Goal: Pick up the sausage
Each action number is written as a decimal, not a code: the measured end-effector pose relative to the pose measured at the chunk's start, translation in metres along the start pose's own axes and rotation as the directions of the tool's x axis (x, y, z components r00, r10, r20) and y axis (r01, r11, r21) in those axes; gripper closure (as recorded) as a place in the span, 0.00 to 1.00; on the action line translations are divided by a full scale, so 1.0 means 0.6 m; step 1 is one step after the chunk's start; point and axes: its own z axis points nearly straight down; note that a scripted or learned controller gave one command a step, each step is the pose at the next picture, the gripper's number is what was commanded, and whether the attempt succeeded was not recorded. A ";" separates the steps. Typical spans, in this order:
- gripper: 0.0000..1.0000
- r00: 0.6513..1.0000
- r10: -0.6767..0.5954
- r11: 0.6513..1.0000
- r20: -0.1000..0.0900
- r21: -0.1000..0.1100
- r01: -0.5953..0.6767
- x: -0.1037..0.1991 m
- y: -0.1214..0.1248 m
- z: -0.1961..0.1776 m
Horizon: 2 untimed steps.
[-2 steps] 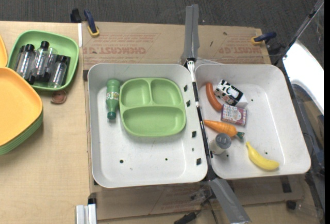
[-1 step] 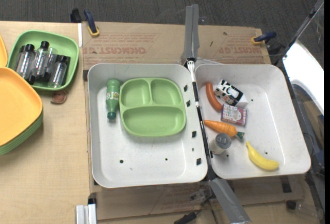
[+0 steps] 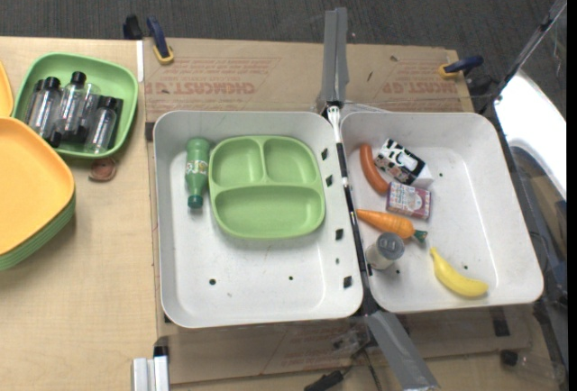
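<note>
Sausage [image 3: 370,168] untouched in right bin [image 3: 505,209], wedged near the divider beside the cow toy [image 3: 401,162], so access is tight; hand state: can't tell.

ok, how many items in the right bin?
6: sausage at upper left, cow toy beside it, pink packet mid, carrot below, grey can, banana lower right. None look hidden.

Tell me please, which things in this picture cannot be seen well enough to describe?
- Small pink packet, camera view: its print is too small to read.
- Black-and-white item beside the sausage: too small to identify.
- Orange plates: cut off by the left edge.
- Dark bottles in the green tray: labels too small to read.
</note>
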 end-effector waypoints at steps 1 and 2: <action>1.00 1.000 -0.006 1.000 0.006 0.002 0.006 0.003 -0.001 -0.009; 1.00 1.000 -0.012 1.000 0.012 0.004 0.012 0.005 -0.003 -0.019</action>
